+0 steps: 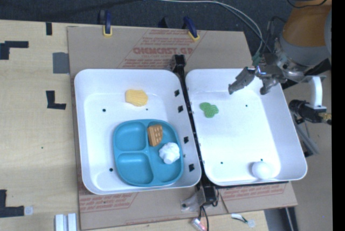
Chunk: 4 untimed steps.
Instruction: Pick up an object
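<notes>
- Camera view: arm (307,25) comes in from upper right of frame, grey w/ orange band up top, wrist tilted down-left over the right bin's (280,133) upper right part.
- Gripper (252,86) above that bin's back area; two dark fingers spread wide apart, one pointing left, one lower right. Nothing between them.
- Bins: 2, white, side by side mid-frame. Left bin (89,117) at centre-left.
- Right bin contents: 1 green object (209,110) near its upper left, down-left of gripper & apart from it; 1 white ball (263,169) at lower right corner.
- Left bin contents: 1 yellow object (137,97) toward the back; 1 blue divided tray (132,157) in front.
- Tray holds 2 items: 1 tan waffle-like piece (155,134) in upper right compartment, 1 white lump (169,153) just below it.
</notes>
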### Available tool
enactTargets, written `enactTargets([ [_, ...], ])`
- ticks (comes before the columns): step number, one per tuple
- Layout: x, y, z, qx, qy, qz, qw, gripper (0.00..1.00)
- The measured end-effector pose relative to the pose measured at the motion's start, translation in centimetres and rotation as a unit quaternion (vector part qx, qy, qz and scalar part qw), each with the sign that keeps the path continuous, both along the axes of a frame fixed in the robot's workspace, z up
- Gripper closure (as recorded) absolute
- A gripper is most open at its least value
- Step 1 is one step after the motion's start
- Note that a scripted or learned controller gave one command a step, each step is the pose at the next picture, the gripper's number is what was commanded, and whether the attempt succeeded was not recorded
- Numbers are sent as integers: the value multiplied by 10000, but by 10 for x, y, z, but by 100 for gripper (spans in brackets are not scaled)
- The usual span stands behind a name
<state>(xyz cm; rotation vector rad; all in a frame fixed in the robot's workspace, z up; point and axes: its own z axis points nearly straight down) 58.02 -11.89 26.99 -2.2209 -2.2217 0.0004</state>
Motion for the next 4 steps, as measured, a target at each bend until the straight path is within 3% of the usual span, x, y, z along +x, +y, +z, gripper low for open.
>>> enactTargets([
  [2, -4, 9, -113, 3, 30, 0, 10000, 0],
  [3, -3, 0, -169, 3, 28, -3, 10000, 0],
  [4, -1, 0, -156, 0, 2, 4, 10000, 100],
])
